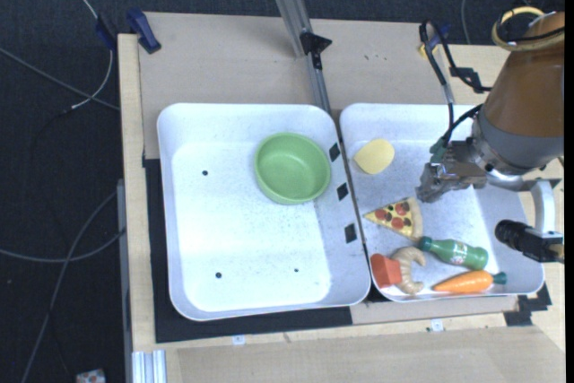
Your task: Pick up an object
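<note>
1. Bins sit side by side on the bench: the left bin [188, 220] and the right bin [408, 126], their inner rims nearly touching.
2. From where I stand, the left one has a green bowl [292, 168] near its upper right corner, upright, mouth up.
3. The right one carries the rest: a yellow rounded piece [374, 156] near its upper left, a pizza slice [397, 217] below that, then a green bottle [454, 251] lying on its side.
4. Along the near edge lie an orange carrot [465, 282], a tan croissant-like piece [408, 265] and a small red block [385, 269] touching it.
5. The arm comes in from the right, and the gripper [437, 184] hangs low over the right bin, just right of the pizza slice and above the bottle.
6. How wide it stands I can't tell; nothing shows gripped in it.
</note>
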`<state>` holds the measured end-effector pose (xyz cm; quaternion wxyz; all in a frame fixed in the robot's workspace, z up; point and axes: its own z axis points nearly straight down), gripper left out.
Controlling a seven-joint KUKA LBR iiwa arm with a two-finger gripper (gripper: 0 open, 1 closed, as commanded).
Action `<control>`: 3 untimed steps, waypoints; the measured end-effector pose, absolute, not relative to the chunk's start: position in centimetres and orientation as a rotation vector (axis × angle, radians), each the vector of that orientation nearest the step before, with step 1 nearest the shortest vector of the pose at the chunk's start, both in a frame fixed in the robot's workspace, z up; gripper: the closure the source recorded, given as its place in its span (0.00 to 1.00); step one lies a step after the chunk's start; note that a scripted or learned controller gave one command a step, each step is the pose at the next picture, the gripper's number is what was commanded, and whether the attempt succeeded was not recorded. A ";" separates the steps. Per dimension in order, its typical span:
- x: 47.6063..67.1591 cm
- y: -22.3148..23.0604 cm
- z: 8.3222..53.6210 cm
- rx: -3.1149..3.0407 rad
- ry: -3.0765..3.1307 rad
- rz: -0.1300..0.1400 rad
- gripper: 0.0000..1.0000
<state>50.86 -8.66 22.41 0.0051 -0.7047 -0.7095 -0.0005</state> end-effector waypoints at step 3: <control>52.7 7.4 21.7 -2.212 -2.226 -0.003 1.00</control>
